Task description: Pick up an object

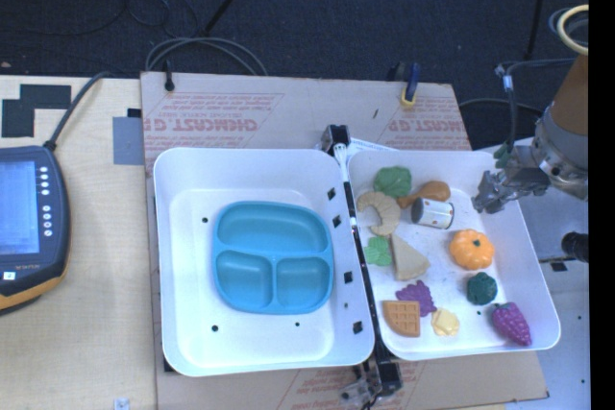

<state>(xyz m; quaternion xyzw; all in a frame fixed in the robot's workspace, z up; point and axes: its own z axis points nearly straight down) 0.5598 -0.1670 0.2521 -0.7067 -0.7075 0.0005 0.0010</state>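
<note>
The right white bin [538,302] holds several toy foods. Among them are a green leafy piece [392,180], a small can [433,213] on its side, an orange pumpkin [471,249], a dark green broccoli [481,287], a waffle [402,318] and purple grapes [511,323]. My gripper [492,190] hangs over the bin's far right corner, above and to the right of the can and up from the pumpkin. It is dark and small in the view, and nothing shows held in it.
The left white bin [183,206] holds a blue divided plate [271,256]. A tablet-like pendant [24,211] lies at the far left of the bench. Cables run behind the bins, and a blue-yellow clamp [411,84] stands at the cardboard's back edge.
</note>
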